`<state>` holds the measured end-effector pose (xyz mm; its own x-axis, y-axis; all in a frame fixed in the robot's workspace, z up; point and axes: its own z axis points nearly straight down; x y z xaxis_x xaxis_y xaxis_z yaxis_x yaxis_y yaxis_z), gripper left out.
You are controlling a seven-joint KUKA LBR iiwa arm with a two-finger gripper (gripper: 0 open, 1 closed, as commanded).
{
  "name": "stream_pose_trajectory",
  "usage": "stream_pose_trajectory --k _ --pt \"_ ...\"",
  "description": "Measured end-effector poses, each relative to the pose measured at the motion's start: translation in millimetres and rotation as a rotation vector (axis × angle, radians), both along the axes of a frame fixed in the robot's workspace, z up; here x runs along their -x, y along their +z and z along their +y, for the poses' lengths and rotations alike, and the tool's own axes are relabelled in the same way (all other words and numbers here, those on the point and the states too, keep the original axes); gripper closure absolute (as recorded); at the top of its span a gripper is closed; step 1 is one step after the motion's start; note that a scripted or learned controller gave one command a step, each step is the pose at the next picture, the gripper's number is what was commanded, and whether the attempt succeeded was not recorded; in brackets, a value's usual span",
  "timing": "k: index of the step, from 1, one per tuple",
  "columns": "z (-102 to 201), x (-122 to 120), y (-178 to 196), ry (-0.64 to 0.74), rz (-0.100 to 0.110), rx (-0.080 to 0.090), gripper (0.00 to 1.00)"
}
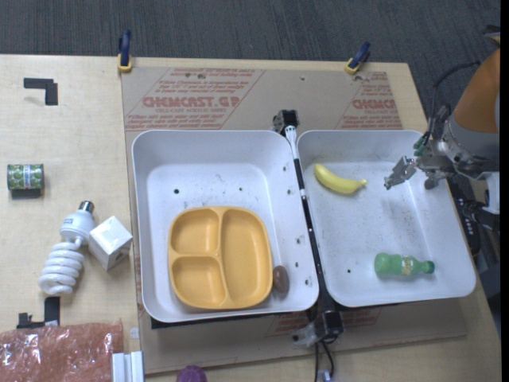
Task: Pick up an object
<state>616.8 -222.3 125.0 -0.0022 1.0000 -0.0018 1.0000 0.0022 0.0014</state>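
at right edge, gripper (413, 169) perhaps cropped

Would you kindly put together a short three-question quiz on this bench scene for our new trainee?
1. True or false: the banana lies in the same bin as the green bottle.
2. What sits in the left bin? A) a yellow divided plate B) a light bulb C) a green can
3. Fill in: the pincer hovers over the ____ bin, to the right of the banana.

Key
1. True, both lie in the right bin.
2. A. A small brown object lies at the plate's right edge.
3. right
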Motion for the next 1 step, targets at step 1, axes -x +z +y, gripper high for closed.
stream_pose_trajectory --k 1 --pt "4.7 -43.8 -31.9 0.004 0.000 -0.008 0.00"
